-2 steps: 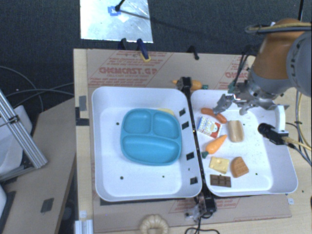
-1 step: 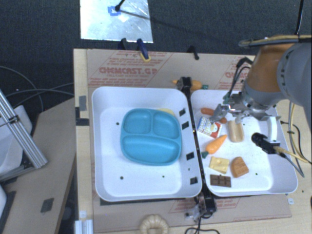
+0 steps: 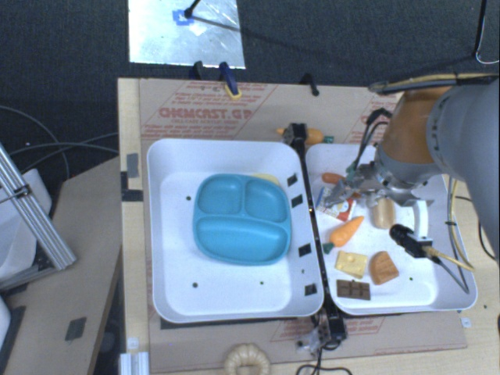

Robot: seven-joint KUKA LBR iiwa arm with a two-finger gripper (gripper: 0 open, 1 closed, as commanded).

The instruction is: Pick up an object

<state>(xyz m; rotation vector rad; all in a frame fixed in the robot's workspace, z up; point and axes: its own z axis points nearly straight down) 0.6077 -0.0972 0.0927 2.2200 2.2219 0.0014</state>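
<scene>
camera view: two shallow white bins sit side by side on the table (image 3: 437, 100), which is covered with printed cardboard. the left bin (image 3: 168, 209) holds a blue divided plate (image 3: 241, 219) near its middle, smooth and glossy with three compartments, and a pale yellow item (image 3: 268, 178) peeks out just behind the plate's far edge. the right bin (image 3: 406, 294) holds small toy foods: an orange carrot (image 3: 347, 230) near its middle, a yellow cheese wedge (image 3: 351, 263) nearer the front edge, a brown bread-like piece (image 3: 383, 268) just beside the cheese, a dark chocolate bar (image 3: 352, 290) by the front edge, and a red piece (image 3: 332, 177) towards the far left corner. the grey arm (image 3: 461, 127), with its orange band, reaches in from the right and bends down over the right bin's far half. the pincer (image 3: 344, 198) hangs low just above the carrot, among metallic and red clutter; whether its fingers are spread or pressed together cannot be told.
</scene>
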